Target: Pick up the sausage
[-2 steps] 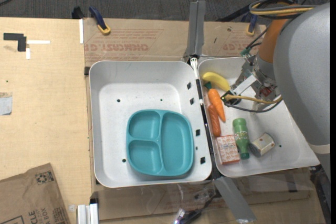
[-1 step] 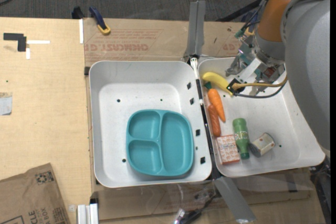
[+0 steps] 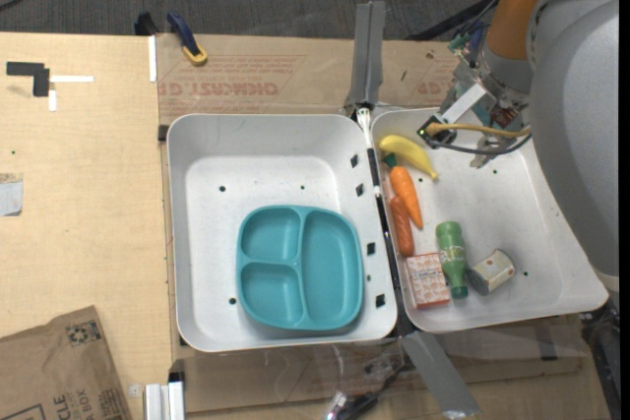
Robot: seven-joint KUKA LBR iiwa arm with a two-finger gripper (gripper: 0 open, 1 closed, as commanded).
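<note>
The sausage (image 3: pixel 402 233), a slim orange-brown piece, lies along the left wall of the right bin (image 3: pixel 551 251), just below the carrot (image 3: pixel 407 194) and touching it. My gripper (image 3: pixel 486 150) hangs over the back of the right bin, up and to the right of the sausage and well apart from it. Nothing shows in its grasp.
A yellow banana (image 3: pixel 408 152) lies at the back left of the right bin. Near the front are a green bottle (image 3: pixel 452 256), a red box (image 3: pixel 426 280) and a small tan box (image 3: pixel 491 271). The left bin (image 3: pixel 197 211) holds a teal divided plate (image 3: pixel 300 268).
</note>
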